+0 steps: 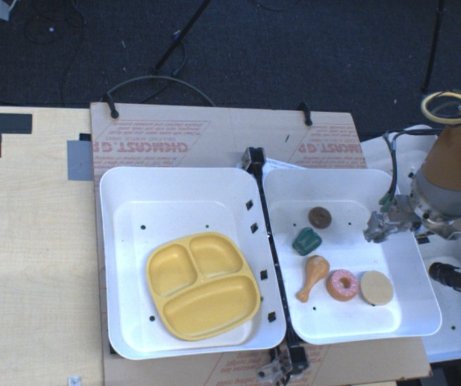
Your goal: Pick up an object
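- The gripper (pixel 377 227) is seen at the right bin's (pixel 423 316) right rim; whether it is clenched cannot be told.
- A chicken drumstick (pixel 314 277), pink doughnut (pixel 343 284), tan disc (pixel 376 288), green piece (pixel 306 240) and brown, possibly chocolate, doughnut (pixel 319 217) are scattered mid-bin.
- A yellow divided plate (pixel 204 285) is held in the left bin (pixel 125 191).

Two shallow white bins stand side by side on a brown cardboard sheet (pixel 214 139) with red mirrored print. The left bin (pixel 125 215) holds a yellow divided plate (pixel 203 284), which lies flat toward 5 o'clock of the bin floor and is turned a little; it has two small compartments at its 12 o'clock side and one long compartment at 6 o'clock. The right bin (pixel 411 312) touches the left one along a black divider (pixel 266 244). At 9 o'clock of the bins is a pale wooden bench top (pixel 29 256) with dark squares. At 12 o'clock, dark carpet (pixel 294 47) with thin cables.
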